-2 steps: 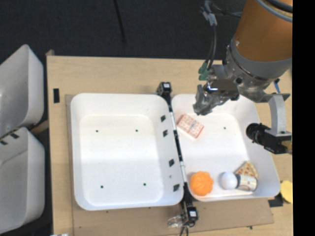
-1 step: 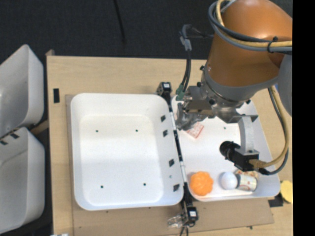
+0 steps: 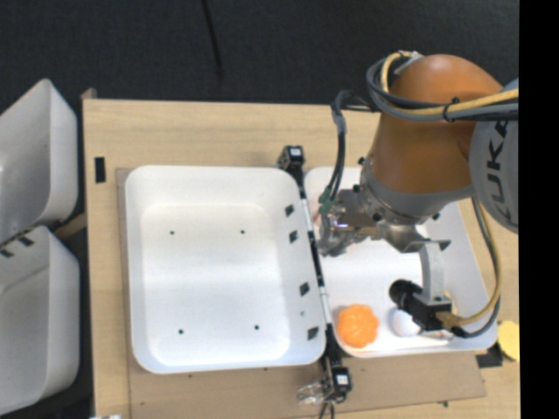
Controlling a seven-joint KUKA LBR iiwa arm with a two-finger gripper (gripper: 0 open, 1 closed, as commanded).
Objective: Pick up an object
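Note:
An orange ball [image 3: 356,324] lies in the near left corner of the right bin [image 3: 376,273]. Just right of it sits a small white rounded thing [image 3: 401,322]. My gripper [image 3: 335,231] hangs low over the left side of the right bin, close to the wall shared with the left bin, and well behind the ball. The big orange wrist above it hides much of that bin.
The left bin [image 3: 218,260] stands beside the right one, on the wooden bench [image 3: 201,129]. A yellow thing [image 3: 507,339] sits at the bench's near right corner, outside the bins. White blocks [image 3: 31,234] stand off the bench at the left.

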